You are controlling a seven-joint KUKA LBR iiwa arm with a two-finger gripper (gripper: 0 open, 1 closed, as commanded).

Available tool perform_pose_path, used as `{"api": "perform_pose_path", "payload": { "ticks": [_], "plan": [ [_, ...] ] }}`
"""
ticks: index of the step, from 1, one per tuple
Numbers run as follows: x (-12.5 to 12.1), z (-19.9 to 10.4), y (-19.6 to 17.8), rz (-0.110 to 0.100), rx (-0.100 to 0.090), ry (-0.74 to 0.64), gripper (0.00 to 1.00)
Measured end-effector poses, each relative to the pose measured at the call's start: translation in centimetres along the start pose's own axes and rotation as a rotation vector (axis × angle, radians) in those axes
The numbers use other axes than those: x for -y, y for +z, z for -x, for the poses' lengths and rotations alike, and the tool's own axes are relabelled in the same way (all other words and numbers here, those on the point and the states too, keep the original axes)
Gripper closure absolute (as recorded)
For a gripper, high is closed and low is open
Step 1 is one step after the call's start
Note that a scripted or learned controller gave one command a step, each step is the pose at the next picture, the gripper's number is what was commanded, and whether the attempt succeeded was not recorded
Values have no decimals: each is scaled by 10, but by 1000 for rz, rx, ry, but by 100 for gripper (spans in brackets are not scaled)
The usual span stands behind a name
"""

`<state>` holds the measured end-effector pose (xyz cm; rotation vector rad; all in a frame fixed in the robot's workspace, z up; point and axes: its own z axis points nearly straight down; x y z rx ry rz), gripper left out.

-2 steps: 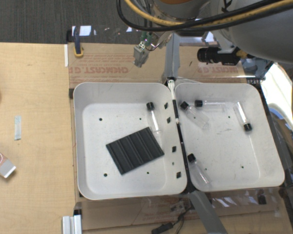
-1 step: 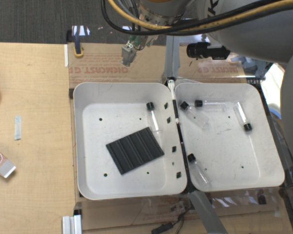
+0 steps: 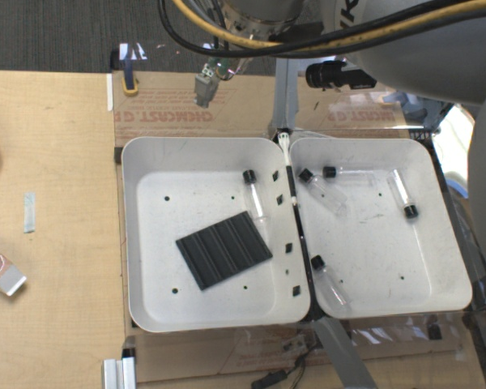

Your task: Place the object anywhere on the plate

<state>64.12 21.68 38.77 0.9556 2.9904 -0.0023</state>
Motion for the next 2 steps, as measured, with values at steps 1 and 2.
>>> {"api": "perform_pose_path", "payload": {
  "ticks": [1, 2],
  "plan": [
    [-7, -7, -1, 0, 0, -88, 100],
    [-15, 2, 10, 1, 0, -183, 100]
  ]
}}
